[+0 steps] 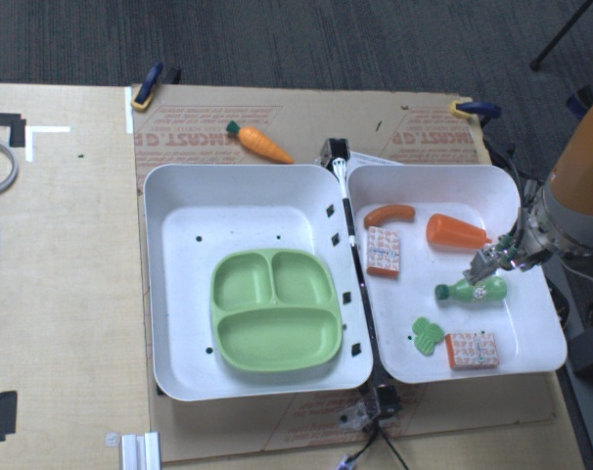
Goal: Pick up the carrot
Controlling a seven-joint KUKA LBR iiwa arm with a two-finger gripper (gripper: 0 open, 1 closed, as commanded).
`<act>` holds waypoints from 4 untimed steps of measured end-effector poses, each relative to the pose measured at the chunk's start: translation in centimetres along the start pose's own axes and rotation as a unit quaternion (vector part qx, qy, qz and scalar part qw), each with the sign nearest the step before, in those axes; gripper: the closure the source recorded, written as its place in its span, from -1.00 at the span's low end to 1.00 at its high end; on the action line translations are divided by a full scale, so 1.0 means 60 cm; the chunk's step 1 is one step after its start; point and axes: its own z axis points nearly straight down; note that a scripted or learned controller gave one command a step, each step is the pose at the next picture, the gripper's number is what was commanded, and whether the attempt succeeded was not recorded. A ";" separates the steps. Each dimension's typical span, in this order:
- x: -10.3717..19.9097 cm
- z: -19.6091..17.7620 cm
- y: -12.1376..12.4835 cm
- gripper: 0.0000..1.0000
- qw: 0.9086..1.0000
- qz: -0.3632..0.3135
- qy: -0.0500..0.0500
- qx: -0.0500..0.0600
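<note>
Cardboard (208, 116) behind 2 bins holds the carrot (260, 142), while the gripper (494, 259), grip unreadable, hovers over the green bottle (472, 290).

A green divided plate (275, 308) lies in the left bin (169, 272). In the right bin (531, 355) are a red sausage (388, 214) and a patterned box (383, 252) at the far left, a green bottle (471, 291) lying mid-right, and a green leaf (427, 336) beside a second patterned box (472, 351) near the front.
</note>
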 end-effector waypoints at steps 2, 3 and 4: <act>-0.072 0.250 0.152 -1.00 0.992 0.130 0.001 0.002; -0.111 0.074 0.248 -1.00 0.997 0.081 0.000 0.001; -0.117 0.174 0.276 -1.00 0.998 0.057 0.001 0.002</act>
